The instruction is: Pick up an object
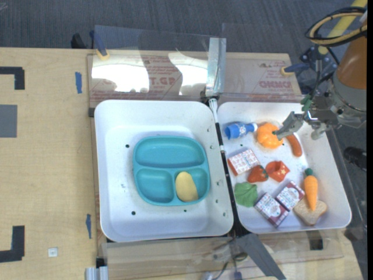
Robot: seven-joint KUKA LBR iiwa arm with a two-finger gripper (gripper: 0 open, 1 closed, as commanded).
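The right bin (338, 174) holds several toy foods: an orange fruit (268, 136), a blue bottle (239, 130), a red sausage (295, 146), a red pepper (277, 170), a carrot (311, 190), a bread piece (309, 213) and small printed cartons (242, 161). My gripper (298, 134) hangs over the bin's far right part, open. Its left finger (285, 128) reaches beside the orange fruit, and the sausage lies below the gap. Nothing is held between the fingers.
The left bin (111, 156) holds a teal divided plate (171, 156) with a yellow potato-like piece (186, 186) in its lower right compartment. A green leaf (246, 195) and two more cartons (272, 207) lie near the right bin's front. Clear panels stand behind the bins.
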